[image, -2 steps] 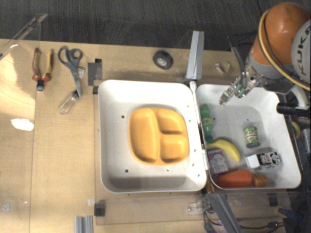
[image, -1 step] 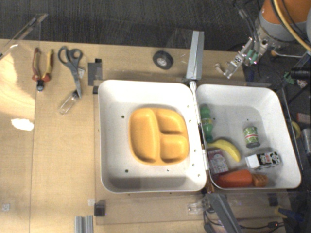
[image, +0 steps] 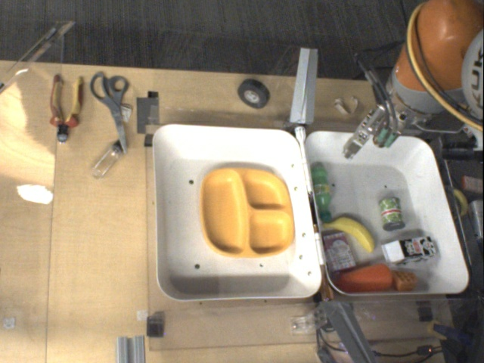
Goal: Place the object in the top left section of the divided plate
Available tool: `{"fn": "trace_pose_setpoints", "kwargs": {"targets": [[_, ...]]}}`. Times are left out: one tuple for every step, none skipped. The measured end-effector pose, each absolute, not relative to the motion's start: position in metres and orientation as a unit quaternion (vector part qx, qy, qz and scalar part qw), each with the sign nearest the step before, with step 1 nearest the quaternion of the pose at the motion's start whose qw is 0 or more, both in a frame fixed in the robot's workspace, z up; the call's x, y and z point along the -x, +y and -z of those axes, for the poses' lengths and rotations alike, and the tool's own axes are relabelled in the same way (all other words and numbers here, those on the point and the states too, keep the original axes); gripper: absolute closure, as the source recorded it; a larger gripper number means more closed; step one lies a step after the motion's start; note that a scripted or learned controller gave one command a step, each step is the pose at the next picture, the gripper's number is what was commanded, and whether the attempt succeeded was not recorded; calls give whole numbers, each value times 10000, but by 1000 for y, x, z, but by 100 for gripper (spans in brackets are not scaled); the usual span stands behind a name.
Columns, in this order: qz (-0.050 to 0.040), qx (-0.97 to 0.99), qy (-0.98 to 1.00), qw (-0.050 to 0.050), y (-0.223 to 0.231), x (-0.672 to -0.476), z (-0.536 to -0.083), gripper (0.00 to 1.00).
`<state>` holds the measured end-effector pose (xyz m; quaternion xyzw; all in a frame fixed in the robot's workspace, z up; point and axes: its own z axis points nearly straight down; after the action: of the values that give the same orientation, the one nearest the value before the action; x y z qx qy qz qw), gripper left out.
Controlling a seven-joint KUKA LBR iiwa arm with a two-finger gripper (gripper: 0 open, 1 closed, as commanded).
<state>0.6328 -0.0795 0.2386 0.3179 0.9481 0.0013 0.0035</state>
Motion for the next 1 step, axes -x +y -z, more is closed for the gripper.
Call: {"fn": "trace_pose_setpoints", "kwargs": {"targets": [[-12,-3251,9457,49,-123,-654,-258,100]]}}
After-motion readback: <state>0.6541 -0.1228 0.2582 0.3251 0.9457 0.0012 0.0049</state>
